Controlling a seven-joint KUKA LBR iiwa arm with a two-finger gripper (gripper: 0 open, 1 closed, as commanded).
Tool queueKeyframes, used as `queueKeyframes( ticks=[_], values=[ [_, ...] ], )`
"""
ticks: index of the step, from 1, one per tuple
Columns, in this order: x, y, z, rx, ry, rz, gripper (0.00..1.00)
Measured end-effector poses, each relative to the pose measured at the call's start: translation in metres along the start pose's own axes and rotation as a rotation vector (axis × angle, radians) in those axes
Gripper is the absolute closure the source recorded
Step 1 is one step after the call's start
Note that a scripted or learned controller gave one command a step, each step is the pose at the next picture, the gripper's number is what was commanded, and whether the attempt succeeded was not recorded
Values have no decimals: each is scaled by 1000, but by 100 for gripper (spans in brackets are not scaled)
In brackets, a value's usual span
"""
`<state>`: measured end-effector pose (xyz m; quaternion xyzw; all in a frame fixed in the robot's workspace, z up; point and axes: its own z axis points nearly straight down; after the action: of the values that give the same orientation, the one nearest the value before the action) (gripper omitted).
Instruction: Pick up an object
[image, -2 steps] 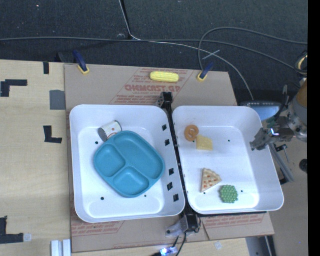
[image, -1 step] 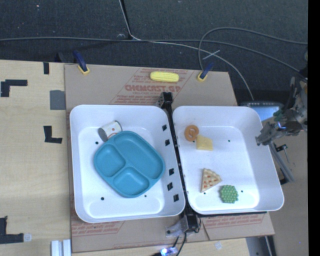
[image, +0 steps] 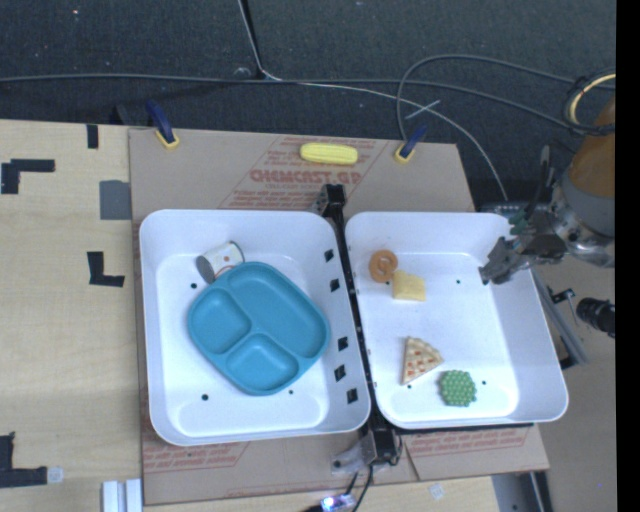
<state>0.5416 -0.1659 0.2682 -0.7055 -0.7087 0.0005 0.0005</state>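
The claw (image: 497, 268) sits at the right bin's (image: 520, 400) 3 o'clock rim, gripping nothing I can see, so the reach is just starting; next it must move toward 9 o'clock to the cheese cube (image: 408, 288).

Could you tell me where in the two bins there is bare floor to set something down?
The right bin has bare floor in its middle, between the cheese cube and the hand, and above the pizza slice and green ball. The left bin is crowded: the blue tray fills most of it, the small cup beside it, leaving only edge strips.
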Motion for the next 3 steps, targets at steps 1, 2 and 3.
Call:
queueKeyframes(
  ticks=[1,2,3],
  values=[
    [45,25,13,0,0,0,100],
    [91,35,28,1,-1,0,100],
    [141,62,36,-1,0,-1,100]
  ],
)
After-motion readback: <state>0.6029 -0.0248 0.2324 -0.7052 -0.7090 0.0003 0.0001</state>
